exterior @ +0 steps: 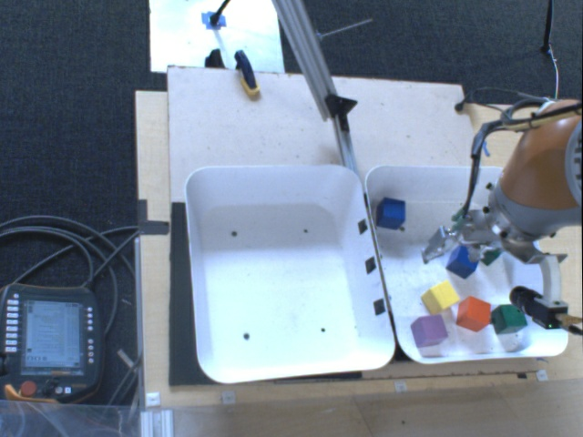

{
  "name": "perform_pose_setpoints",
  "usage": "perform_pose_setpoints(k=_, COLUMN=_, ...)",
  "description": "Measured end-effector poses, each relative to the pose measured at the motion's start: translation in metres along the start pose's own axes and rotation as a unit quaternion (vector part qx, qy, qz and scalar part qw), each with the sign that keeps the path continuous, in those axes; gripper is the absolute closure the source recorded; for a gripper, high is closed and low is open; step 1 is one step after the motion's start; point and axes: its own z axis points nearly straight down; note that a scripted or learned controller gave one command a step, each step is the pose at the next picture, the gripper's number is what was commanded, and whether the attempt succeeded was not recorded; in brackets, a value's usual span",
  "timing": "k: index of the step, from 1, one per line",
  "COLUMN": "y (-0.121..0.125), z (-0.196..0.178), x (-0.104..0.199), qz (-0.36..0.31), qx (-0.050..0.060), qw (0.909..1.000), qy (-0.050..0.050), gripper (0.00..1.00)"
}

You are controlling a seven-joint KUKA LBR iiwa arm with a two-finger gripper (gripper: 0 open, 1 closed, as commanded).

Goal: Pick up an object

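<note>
Though fingers' spread cannot be told, hand hovers just above blue cube in right bin; likely light, rigid, smooth; best pinched across opposite flat faces.

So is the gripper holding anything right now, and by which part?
Cannot be told. The gripper sits right over a blue cube in the right bin, but no grasp is visible.
</note>
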Motion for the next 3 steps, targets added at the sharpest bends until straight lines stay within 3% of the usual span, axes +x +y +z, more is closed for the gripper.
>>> perform_pose_setpoints(k=1, y=0.004, z=0.045, x=-0.003, qz=0.001, qx=-0.008, qw=1.0000, qy=-0.004, gripper=0.00)
perform_pose_setpoints(k=2, y=0.005, z=0.032, x=-0.003, qz=0.000, qx=-0.010, qw=0.9999, qy=-0.004, gripper=1.00)
perform_pose_setpoints(k=3, y=0.011, z=-0.013, x=-0.008, qz=-0.001, qx=-0.005, qw=1.0000, qy=-0.001, gripper=1.00)
